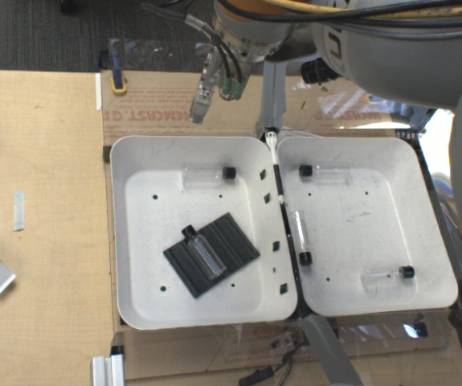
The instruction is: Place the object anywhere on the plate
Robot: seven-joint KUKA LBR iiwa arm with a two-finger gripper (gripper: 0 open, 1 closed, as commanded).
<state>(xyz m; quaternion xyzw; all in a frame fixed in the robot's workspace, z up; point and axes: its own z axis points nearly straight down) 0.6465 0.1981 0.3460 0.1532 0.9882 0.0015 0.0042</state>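
Observation:
A black ribbed plate (232, 241) lies tilted in the left bin (134, 215), near its middle. A clear vial with a black cap (202, 250) lies on the plate, cap toward the upper left. My gripper (213, 83) hangs high above the back edge of the left bin, among cables, well away from the plate. Nothing can be seen held in it.
Another clear vial (208, 175) lies at the back of the left bin. The right bin (423, 215) holds three vials: one at the back (325, 173), one along the left wall (301, 238), one at the front right (390, 277). The arm spans the top right.

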